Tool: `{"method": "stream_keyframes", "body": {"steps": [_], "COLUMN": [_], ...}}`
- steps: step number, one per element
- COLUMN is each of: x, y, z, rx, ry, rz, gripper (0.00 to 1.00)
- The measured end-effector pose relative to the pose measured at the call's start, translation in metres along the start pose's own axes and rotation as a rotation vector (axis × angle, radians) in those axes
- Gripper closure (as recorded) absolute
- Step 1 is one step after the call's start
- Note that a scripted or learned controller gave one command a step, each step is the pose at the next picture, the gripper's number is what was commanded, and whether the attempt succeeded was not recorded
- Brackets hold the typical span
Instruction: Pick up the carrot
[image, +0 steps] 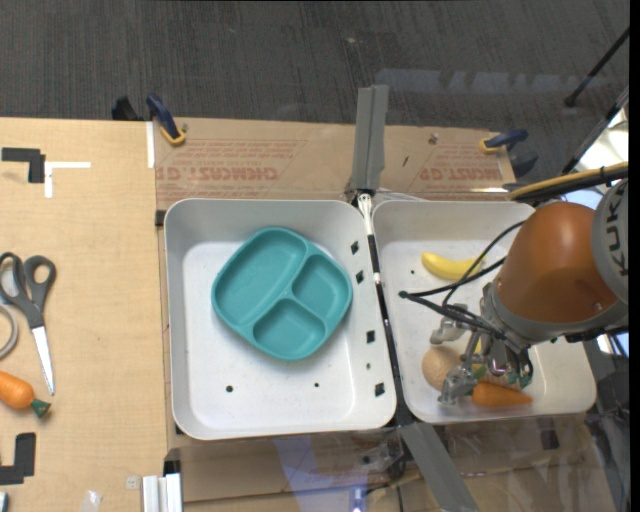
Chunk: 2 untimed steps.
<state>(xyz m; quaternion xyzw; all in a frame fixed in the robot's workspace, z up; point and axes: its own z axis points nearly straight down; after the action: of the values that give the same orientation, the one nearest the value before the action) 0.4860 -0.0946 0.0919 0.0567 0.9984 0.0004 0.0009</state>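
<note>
Left of the carrot (500, 396) sits a tan egg-like thing (436, 368) — both in the right bin (400, 300). The gripper (470, 380) hangs just beside the carrot's left end; its grip I cannot tell. Judging so, the lift remains — carrot rests on the floor.

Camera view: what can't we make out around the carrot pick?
- Pincer: the arm's orange band and cables hide it; open or shut unclear.
- Carrot in the right bin: its left end is behind the pincer; contact unclear.
- Banana: its right end is under the arm.
</note>
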Motion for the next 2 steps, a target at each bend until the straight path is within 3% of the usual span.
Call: {"method": "stream_keyframes", "body": {"steps": [1,2], "x": [0.0025,0.0081], "y": [0.0007,0.0013], "z": [0.0002,0.0007], "rx": [0.0,0.0], "ry": [0.0,0.001], "rz": [0.026,0.161], "gripper": [0.0,0.0]}}
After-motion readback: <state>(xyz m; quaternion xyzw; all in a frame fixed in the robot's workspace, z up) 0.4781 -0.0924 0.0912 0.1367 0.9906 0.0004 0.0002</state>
